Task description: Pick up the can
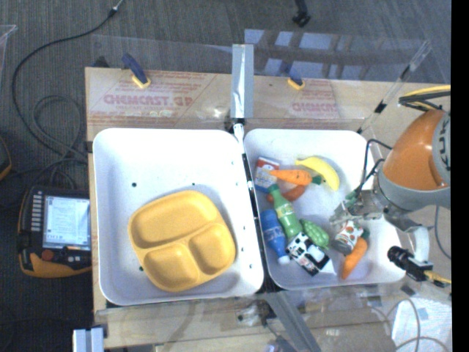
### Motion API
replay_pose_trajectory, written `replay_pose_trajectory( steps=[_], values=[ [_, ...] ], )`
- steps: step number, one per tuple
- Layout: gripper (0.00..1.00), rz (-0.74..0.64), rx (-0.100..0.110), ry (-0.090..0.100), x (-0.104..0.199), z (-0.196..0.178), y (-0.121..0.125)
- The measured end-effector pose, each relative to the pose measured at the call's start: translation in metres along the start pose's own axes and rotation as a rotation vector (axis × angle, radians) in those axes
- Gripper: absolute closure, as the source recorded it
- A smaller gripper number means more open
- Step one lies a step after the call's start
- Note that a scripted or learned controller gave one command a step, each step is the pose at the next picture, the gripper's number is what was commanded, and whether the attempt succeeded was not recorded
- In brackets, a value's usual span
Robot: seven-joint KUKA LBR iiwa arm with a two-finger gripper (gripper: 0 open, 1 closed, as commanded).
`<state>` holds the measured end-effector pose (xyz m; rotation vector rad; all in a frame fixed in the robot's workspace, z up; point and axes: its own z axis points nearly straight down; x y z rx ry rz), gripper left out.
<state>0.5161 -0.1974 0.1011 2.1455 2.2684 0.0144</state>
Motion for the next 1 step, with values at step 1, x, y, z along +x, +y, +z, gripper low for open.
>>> replay_pose_trajectory(
  steps=[1],
  values=[
    [1.0, 0.096, 0.023, 0.006, 0.0519, -0.0998, -0.0038]
  ],
)
